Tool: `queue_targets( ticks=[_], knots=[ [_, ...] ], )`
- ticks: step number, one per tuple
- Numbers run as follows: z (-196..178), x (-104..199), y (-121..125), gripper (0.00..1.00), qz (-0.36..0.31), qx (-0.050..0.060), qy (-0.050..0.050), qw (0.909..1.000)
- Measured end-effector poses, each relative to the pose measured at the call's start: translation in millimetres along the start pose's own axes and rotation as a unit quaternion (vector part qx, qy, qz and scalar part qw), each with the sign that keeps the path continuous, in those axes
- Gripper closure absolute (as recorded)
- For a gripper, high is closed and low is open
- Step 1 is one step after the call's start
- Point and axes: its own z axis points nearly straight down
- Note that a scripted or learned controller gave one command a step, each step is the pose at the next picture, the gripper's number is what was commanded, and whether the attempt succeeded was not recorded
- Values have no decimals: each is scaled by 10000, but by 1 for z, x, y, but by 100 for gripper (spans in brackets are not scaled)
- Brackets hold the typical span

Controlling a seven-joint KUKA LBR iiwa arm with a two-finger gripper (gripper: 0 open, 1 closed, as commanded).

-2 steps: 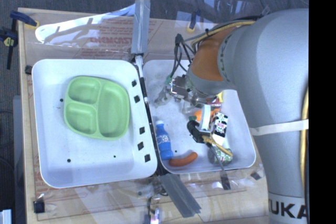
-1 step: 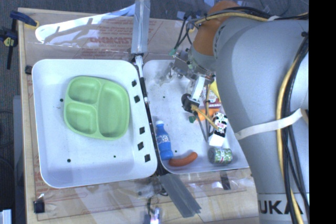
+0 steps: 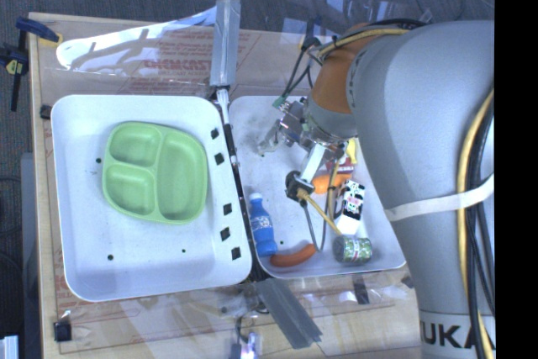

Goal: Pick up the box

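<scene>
The left bin (image 3: 80, 261) holds a single light-green plate (image 3: 155, 172) with three compartments, lying flat a little left of the bin's middle, and nothing lies in any compartment. A row of small black squares (image 3: 227, 210) runs down the bin's right wall, next to the seam between the two bins. The right bin (image 3: 252, 118) is crowded towards its near and right sides. A blue bottle (image 3: 261, 225) with a white cap lies along its left wall, cap pointing to the far side. Just past the bottle's base, a reddish-orange sausage (image 3: 291, 256) lies along the near wall. To the right of the sausage a greenish can (image 3: 353, 249) lies on its side in the near right corner. The box (image 3: 350, 206), white with black patches like a small milk carton, stands or leans just beyond the can against the bin's right side, close under the arm. An orange object (image 3: 336, 178) shows beside the box's far end, mostly hidden, so its kind cannot be told. The gripper (image 3: 277, 134) hangs over the bare far part of the right bin, well apart from the box and with nothing visibly in its grasp. Whether it is open or closed cannot be told from this angle.
</scene>
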Motion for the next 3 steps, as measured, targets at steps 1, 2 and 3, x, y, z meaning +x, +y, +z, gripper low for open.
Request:
queue_targets(
  ticks=[1,2,3],
  knots=[
    [-8,-1,-1,100,-19,35,-6,10000],
    [-8,-1,-1,0,-22,35,-7,10000],
    [0,6,48,0,237,1,7,9997]
  ],
)
